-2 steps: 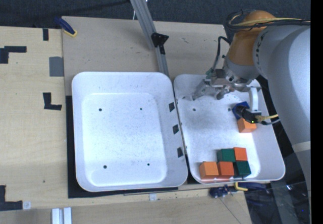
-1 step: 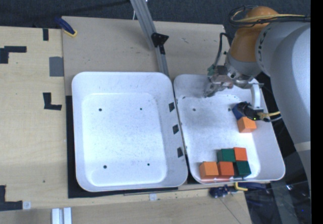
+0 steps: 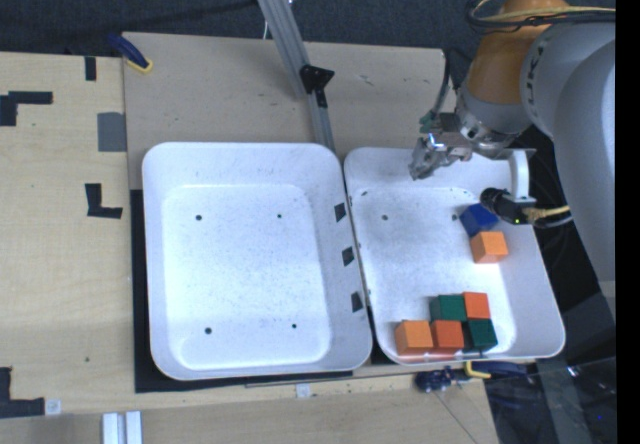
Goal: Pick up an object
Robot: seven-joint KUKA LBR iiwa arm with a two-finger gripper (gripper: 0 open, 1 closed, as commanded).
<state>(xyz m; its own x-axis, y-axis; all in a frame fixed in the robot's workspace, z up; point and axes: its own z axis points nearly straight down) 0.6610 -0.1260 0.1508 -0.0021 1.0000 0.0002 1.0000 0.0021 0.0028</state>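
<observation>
gripper over the far end of the right shallow white plastic bin, fingers' opening cannot be told, nothing visibly between them | small blue block and small orange cube touching near right wall | cluster of orange and green wooden blocks at near end | left shallow white bin on the wooden tabletop

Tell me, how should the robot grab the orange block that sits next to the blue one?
Probably from straight above, fingers closing on two opposite flat sides of the orange block. Best pick the pair of sides away from the blue block, which seems to touch its far edge. The gripper is above the right bin's far end, so it's a short move.
</observation>
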